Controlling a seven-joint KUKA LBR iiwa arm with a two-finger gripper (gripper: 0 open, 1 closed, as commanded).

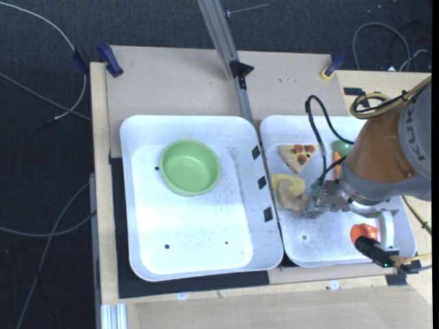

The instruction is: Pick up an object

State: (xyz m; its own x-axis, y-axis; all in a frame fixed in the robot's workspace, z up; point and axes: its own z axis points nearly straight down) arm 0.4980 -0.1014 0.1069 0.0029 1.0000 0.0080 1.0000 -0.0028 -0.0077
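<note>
The table's (206, 307) front edge is seen nearest. In the left bin (192, 252) a green bowl (190, 166) is set; in the right bin (309, 249) a yellow curled piece (289, 190) is found just left of the pincer (314, 208), touching or nearly so. Whether the pincer is spread or closed cannot be told.
</note>
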